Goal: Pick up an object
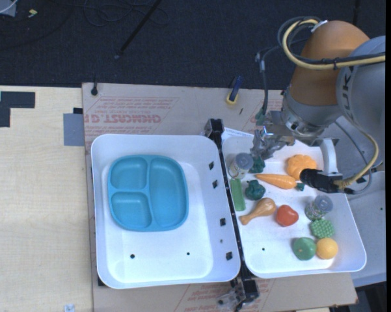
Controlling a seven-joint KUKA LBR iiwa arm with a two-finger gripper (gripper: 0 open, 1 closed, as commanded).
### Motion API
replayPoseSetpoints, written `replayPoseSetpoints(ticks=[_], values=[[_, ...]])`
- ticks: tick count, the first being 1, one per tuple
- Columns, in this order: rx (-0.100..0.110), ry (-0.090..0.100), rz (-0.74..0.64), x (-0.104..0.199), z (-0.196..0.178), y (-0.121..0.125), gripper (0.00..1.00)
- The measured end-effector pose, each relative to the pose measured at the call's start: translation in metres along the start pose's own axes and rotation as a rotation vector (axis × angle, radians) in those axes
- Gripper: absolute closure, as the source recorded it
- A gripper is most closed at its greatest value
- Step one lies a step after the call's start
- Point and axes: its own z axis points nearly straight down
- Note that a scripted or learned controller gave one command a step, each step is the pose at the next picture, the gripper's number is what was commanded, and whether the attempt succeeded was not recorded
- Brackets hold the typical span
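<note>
Grey pincer [263, 149] above orange carrot [277, 181]

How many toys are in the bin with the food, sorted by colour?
Orange: 2, the carrot and the orange lump
Green: 4, the stick, the dark broccoli, the bumpy square and the round one
Red: 1, the tomato
Yellow: 1, the lemon
Tan: 1, the drumstick
Grey: 2, the can and the round one
Total: 11
</note>
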Motion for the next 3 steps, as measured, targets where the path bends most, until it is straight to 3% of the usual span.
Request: replayPoseSetpoints(ticks=[1, 2, 3], values=[[0.001, 0.000, 0.000, 0.058, 0.005, 0.005, 1.00], [0.001, -0.003, 0.005, 0.049, 0.015, 0.021, 1.00], [0.003, -0.001, 0.008, 0.048, 0.002, 0.004, 1.00]])
